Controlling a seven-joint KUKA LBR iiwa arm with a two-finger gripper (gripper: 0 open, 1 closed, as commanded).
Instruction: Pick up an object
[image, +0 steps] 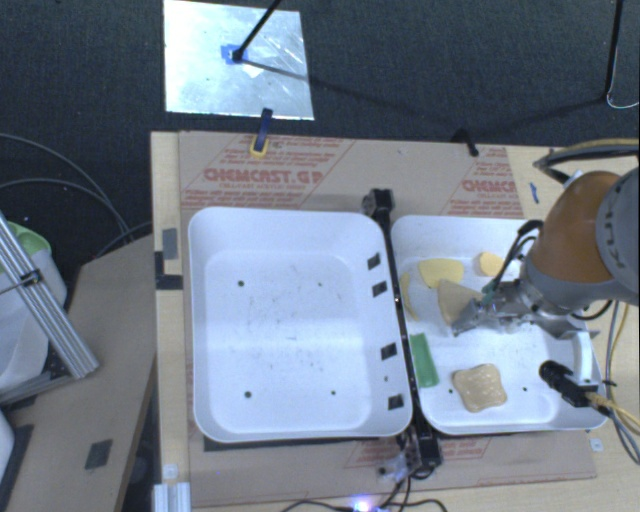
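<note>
The gripper (468, 318) is low in the right bin (512, 345), near the middle of its floor, with its tip pointing toward the divide between the two bins. From above the tip reads as a single grey blur, so I cannot tell whether it is spread or closed. It meets the lower right edge of a tan wedge (450, 296) that lies flat on the bin floor. The two overlap in the view, but whether the wedge is actually gripped cannot be made out.

Just above the wedge and touching its upper edge lies a pale yellow slice (438, 271). A smaller yellow piece (489, 263) sits to the right of that, close to the bin's far wall and apart from the slice. Below the gripper, near the front wall, a tan lumpy piece like a bit of toast (479, 387) rests by itself. A green strip (424, 360) lies along the left wall of the same bin, just beside the divide.

The arm (575, 240) comes in from the right, its orange band bulking over the right edge of the bin.

The left bin (290, 330) shows a bare white floor with a few dark specks. Both bins stand side by side on a printed cardboard sheet (300, 172) that covers the bench.
</note>
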